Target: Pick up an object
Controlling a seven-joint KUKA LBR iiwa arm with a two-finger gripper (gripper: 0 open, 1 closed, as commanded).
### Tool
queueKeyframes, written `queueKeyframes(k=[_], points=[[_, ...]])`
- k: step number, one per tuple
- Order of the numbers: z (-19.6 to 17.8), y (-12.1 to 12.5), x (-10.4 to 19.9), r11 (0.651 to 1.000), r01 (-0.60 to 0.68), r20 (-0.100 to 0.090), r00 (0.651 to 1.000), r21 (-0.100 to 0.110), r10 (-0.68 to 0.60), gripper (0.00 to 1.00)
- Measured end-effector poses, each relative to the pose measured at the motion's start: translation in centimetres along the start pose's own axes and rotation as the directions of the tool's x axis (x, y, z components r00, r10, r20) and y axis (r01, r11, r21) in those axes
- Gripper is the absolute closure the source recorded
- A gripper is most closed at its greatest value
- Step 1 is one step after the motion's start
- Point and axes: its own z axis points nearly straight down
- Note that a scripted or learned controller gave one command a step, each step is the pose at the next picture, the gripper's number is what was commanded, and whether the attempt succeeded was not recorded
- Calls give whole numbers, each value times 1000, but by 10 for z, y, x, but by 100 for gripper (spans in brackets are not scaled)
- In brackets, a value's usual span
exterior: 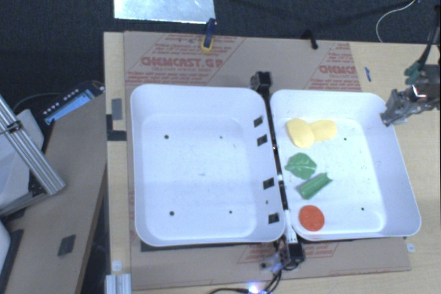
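Pincer (pixel 394 111) hovers at right bin's (pixel 386 148) upper-right rim, nothing between fingers.

At the right edge of the frame, a little above the middle, we see the gripper (pixel 394 115): a small head of pale grey metal with blocky, angular faces and darker shading between them. We make out a teal-green patch on its upper side, near the frame's edge. A dark cable runs up from it along the right edge toward the upper right corner. We cannot read any markings or screws at this size.
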Motion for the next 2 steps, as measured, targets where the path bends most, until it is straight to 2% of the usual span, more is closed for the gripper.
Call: queueKeyframes(k=[1, 2], points=[[-122, -7, -5, 1000, -5, 6, 1000, -25, 6, 100], [-24, -6, 44, 1000, -2, 1, 1000, -2, 2, 100]])
